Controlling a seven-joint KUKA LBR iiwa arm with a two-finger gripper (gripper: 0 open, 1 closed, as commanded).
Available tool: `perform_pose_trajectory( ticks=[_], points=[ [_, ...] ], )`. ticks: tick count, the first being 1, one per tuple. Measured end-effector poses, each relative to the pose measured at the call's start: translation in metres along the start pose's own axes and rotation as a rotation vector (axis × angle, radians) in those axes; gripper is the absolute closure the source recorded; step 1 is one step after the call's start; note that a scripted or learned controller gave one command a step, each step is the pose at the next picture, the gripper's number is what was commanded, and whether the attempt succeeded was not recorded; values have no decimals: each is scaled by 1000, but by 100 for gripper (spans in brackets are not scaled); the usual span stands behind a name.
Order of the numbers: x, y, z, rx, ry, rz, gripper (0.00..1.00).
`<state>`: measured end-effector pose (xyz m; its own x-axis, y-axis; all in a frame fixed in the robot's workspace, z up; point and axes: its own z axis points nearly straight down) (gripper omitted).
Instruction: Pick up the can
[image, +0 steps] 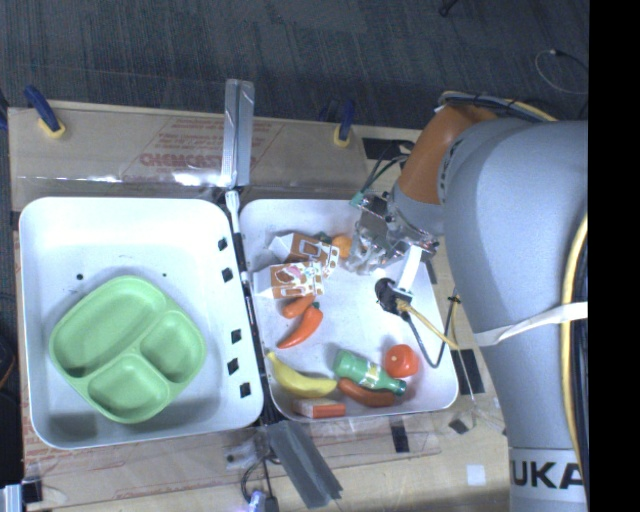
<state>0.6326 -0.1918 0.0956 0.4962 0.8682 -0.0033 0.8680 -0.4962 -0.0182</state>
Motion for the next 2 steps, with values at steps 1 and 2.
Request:
perform_pose_trajectory(
  ticks=[1, 2],
  points=[
    [8, 18, -35, -14, 0, -274, 100],
    [-71, -99, -68, -10, 2, -19, 100]
  ],
)
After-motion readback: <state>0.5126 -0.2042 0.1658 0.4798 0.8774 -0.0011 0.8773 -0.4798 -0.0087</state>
